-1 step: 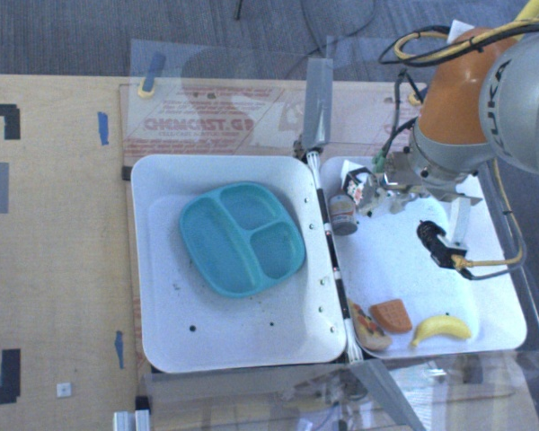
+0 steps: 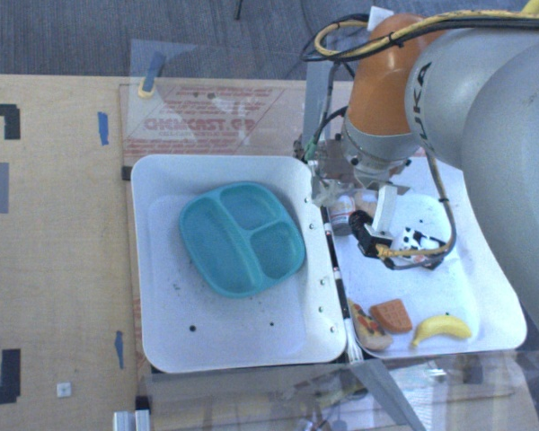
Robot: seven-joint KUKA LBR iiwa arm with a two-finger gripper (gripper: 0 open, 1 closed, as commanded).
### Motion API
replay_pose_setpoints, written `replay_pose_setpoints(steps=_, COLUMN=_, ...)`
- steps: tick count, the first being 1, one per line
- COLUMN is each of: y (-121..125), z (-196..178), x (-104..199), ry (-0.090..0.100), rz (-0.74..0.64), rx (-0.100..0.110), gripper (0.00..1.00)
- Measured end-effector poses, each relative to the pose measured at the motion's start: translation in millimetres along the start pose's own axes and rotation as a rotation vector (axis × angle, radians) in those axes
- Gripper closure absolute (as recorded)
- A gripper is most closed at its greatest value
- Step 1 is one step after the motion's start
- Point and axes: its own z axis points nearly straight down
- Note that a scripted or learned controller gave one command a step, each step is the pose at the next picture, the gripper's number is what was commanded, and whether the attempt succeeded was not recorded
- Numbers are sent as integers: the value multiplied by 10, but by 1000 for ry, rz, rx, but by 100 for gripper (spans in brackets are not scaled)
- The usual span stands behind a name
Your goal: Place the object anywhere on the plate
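A teal plate (image 2: 242, 238) with three compartments lies in the left bin (image 2: 162, 330), with nothing on it. My gripper (image 2: 332, 194) hangs over the left edge of the right bin (image 2: 485, 268), just right of the wall between the bins. A small pale and brown jar-like thing (image 2: 342, 214) sits right under the gripper. Whether it is gripped is hidden by the wrist. The plate lies apart from the gripper, to its left.
At the front of the right bin lie a yellow banana (image 2: 442, 329), an orange toast slice (image 2: 392, 313) and a small pastry-like toy (image 2: 370, 329). The grey arm covers the right bin's back right. A clear sheet (image 2: 207, 119) lies behind the left bin.
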Motion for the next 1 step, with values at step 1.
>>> replay_pose_setpoints(steps=1, y=-645, z=-296, x=-155, ry=1, rz=-3, rx=2, gripper=100)
